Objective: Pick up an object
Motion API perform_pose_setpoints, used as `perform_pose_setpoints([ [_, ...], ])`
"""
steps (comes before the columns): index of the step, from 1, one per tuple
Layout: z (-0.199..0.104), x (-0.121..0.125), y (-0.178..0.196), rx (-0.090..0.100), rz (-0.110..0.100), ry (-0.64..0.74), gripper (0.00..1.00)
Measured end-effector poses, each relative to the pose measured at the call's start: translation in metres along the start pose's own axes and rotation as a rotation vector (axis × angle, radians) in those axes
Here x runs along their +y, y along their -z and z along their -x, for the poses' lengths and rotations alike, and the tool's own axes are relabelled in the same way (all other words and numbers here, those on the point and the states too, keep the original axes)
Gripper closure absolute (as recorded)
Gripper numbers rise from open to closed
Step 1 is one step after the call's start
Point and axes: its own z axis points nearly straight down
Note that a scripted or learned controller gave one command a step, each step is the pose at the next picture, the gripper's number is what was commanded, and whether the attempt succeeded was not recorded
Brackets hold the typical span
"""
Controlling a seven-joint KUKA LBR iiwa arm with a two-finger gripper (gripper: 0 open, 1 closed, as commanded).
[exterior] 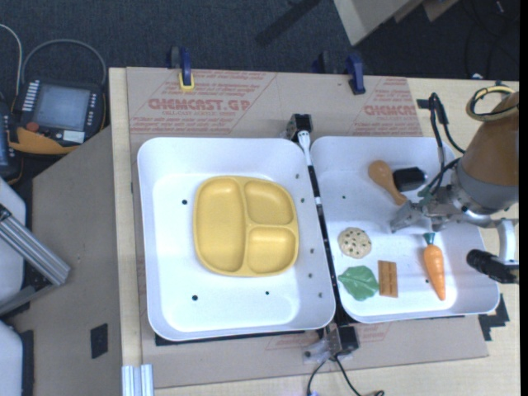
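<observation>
Table (247, 97), brown sheet top, 2 white bins side by side
L bin (165, 246): yellow divided plate (246, 225), 3 compartments, centre
R bin (363, 159): wooden spoon (384, 178) far; cookie (354, 241) mid-left; green leaf (359, 282) near-left; brown wafer (387, 278) just right of leaf; carrot (435, 271) near-right, tip toward near edge
Gripper (421, 214): low over R bin, betw. spoon and carrot, just beyond carrot top; jaws open/closed – cannot tell, nothing seen held

Brown cardboard-covered bench (247, 97) carries two shallow white plastic bins: left bin (165, 221) well apart from fingers, right bin (346, 163) beneath them.
</observation>
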Motion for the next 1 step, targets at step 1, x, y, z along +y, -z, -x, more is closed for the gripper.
perform_pose_setpoints([
  [1, 0.0006, 0.001, 0.0132, -0.003, 0.005, -0.001, 1.0],
])
